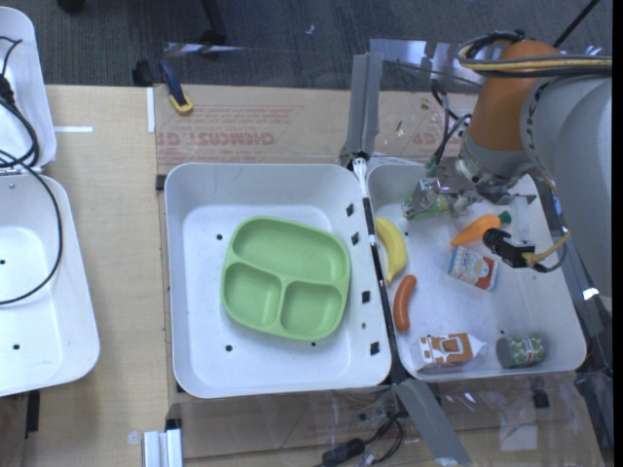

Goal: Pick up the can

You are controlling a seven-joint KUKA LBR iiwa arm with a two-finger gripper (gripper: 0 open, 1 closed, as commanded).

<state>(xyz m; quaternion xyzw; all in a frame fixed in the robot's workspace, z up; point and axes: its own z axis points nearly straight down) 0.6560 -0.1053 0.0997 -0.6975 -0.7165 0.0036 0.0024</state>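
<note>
A: Where is the can (522, 350)?

B: It lies on its side in the near right corner of the right bin (569, 314), close to the front wall. Just to its left, apart from it, sits a small carton (449, 351).

A: What else is in that bin?

B: A second small carton (473, 267) farther back, a carrot (476, 230) behind that, a sausage (404, 301) near the left wall and a banana (391, 246) along the divider. The left bin (195, 290) holds 1 green divided plate (285, 277).

A: And the gripper (433, 200)?

B: It hangs at the far end of the right bin, well apart from the can, under the orange-banded wrist. I cannot tell whether the jaws are parted or closed; the wrist and cables blur them.

A: So the pick is not yet begun?

B: I judge not. The arm has to cross the bin toward the near right corner first.

A: How to do it well?

B: Come down from above with the jaws set across the can's round body, not along its length, so it cannot roll out. Keep clear of the front and right walls, and of the carton beside it. Centre over the can before closing, and lift straight up.
</note>
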